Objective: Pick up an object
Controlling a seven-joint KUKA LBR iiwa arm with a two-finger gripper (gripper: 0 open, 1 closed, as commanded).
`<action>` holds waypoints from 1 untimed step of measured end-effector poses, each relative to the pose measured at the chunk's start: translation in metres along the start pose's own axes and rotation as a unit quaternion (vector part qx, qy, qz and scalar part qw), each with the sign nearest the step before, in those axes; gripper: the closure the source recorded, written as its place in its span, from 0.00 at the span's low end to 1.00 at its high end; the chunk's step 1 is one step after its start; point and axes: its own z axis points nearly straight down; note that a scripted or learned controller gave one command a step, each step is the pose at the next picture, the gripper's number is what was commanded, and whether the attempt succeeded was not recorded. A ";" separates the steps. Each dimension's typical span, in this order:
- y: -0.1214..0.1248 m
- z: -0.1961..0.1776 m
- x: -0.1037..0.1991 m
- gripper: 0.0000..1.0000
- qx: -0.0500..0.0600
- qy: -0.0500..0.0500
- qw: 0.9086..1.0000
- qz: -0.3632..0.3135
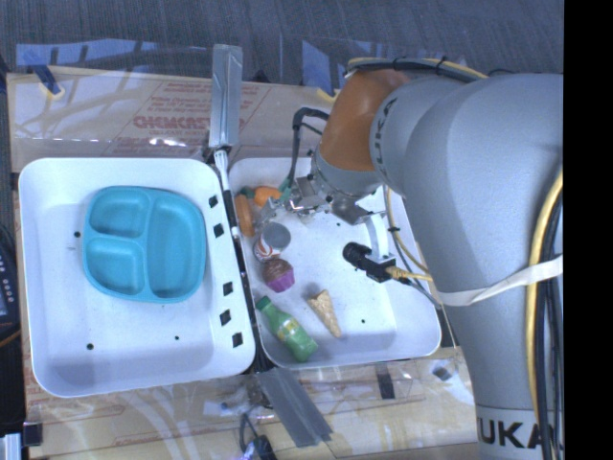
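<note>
The gripper is low over the orange toy; maybe grabbing, I cannot tell, so nothing is lifted yet

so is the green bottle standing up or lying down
Lying down. The green bottle rests on its side on the right bin's floor, its long side flat, yellow cap toward the divider, next to the cone.

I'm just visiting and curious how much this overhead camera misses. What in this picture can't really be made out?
- Gripper: in the camera view the arm's wrist covers it, so its fingers can't be read.
- Orange items at the right bin's top-left corner: crowded under the gripper, too small to identify.
- Right bin's far-right side: hidden under the grey arm.
- Printing on the cardboard behind the bins: blurred.
</note>
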 end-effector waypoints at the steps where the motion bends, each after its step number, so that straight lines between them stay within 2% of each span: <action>1: 0.000 -0.008 0.000 1.00 0.002 0.001 1.000 -0.002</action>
